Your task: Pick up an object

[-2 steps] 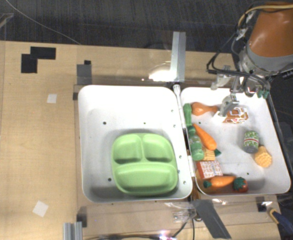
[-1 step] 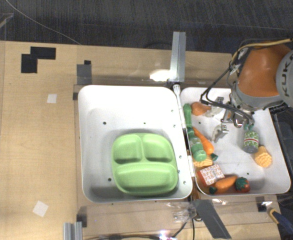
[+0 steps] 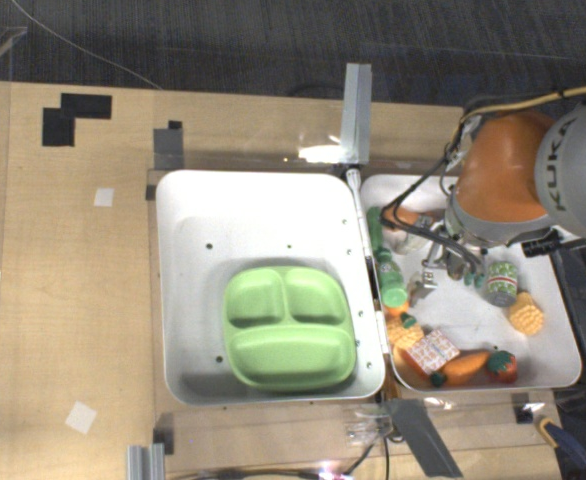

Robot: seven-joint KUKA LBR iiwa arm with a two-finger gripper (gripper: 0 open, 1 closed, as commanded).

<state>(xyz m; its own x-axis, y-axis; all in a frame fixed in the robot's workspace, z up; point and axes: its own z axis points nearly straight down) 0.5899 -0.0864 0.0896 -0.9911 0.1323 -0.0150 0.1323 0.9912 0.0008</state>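
In the right bin (image 3: 563, 368), the end effector's (image 3: 435, 268) grip is unreadable among cables.

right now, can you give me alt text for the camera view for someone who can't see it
A grey and orange robot arm reaches from the right over the right white bin, its gripper low among small toy foods, including a green bottle and a corn cob. The left white bin holds a green divided tray.

Even overhead light, perhaps slightly soft
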